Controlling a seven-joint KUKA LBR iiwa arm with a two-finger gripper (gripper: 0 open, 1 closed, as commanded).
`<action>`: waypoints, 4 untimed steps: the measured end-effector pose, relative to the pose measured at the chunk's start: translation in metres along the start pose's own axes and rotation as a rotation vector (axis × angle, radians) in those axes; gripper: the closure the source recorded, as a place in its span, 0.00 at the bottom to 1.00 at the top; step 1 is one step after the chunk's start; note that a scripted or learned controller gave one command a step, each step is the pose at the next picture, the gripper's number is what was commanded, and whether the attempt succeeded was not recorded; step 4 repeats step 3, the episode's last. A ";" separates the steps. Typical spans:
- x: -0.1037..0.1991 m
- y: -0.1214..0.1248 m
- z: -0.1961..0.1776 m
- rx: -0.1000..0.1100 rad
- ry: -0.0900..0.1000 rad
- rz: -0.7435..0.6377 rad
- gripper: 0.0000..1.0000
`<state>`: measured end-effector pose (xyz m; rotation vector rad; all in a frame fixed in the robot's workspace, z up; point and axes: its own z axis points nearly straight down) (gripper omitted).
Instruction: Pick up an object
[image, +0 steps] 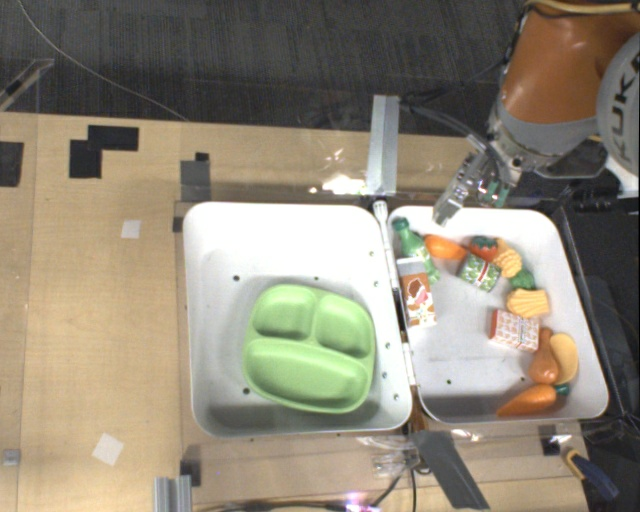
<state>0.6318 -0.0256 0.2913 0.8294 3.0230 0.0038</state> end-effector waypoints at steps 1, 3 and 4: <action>-0.001 0.002 -0.011 -0.002 -0.004 -0.006 1.00; 0.064 0.052 0.040 0.004 0.009 0.012 1.00; 0.064 0.052 0.040 0.004 0.009 0.012 1.00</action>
